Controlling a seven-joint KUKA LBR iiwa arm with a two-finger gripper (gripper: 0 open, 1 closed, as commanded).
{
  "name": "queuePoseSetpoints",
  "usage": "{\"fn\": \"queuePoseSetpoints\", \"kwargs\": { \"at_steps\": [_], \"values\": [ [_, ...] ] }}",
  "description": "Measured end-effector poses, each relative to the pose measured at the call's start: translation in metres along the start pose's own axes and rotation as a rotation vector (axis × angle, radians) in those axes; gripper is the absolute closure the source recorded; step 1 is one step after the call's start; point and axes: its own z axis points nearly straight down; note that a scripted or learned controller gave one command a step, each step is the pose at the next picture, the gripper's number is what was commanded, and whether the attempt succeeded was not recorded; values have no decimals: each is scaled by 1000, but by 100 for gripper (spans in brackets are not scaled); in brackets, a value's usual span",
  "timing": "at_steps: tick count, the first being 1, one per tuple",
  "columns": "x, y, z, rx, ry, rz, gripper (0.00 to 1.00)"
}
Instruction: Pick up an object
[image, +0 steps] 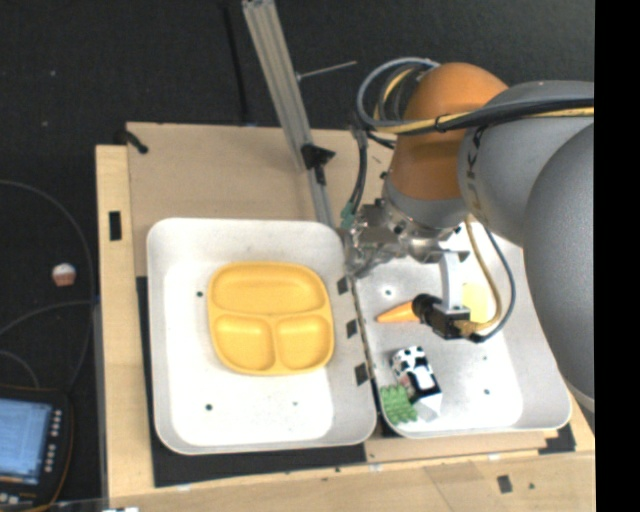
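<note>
Orange and tapered like a small carrot, the orange cone (396, 313) lies in the right bin (500, 405), near that bin's left wall and about midway along it. Nearer the front corner sit a black-and-white toy (413, 368) and, just beside it against the rim, a green piece (398, 405). These three are the likely candidates for the pick. The left bin (180, 400) holds a yellow tray (270, 315) with three compartments, lying flat. The hand (368, 248) hangs over the far left corner of the right bin, close to the divide between the two bins, with the grey arm (560, 190) reaching in above it. From this slant it cannot be told whether the hand is open or closed, and nothing can be seen in its grasp. The cone is the nearest object, a little toward the front of the surface (200, 170) from the hand, while the toy and the green piece lie farther off. As a judgement, the task is at an early stage: every object rests in a bin, no grasp is evident, and the descent, closing and lift are all left to do.
</note>
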Motion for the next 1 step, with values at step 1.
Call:
{"fn": "queuePoseSetpoints", "kwargs": {
  "at_steps": [1],
  "values": [
    [45, 15, 7, 0, 1, -1, 100]
  ]
}}
